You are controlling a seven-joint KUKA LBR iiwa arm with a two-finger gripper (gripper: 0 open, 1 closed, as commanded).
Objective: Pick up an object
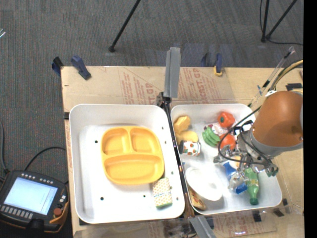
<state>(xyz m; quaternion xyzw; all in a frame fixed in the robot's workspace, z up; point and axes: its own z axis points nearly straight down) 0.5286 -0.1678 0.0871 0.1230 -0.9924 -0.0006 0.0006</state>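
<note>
The bench (124, 86) is brown and holds two white bins side by side. The left bin (81, 133) has a yellow plate (132, 154) with three parts in it. Near the plate's lower right corner lies a small block (162, 192) with a dotted pattern, maybe a sponge. It is close to the plate but not touching it.

The right bin (208, 110) is full of small things. A yellow toy (183, 128) sits at the upper left, near the wall between the bins. Just below it is a little white cup with colored dots (190, 148). A white bowl (204, 183) lies on its side near the front of the bin. A green toy (212, 135) and an orange and red toy (226, 119) sit in the middle at the back.

The arm (278, 123) comes in from the right, and its orange band hangs over the right bin. The end effector (245, 162) is low in that bin, over a crowd of things. A green bottle (252, 185) lies just below it, pointing toward the front of the bin. A blue thing (232, 171) sits right beside the bottle. The wrist and wires hide the tips, so it is too hard to tell if they are spread or pressed together, or if they have hold of anything.

A grey control pad with a screen (32, 197) rests on the floor at the lower left.
</note>
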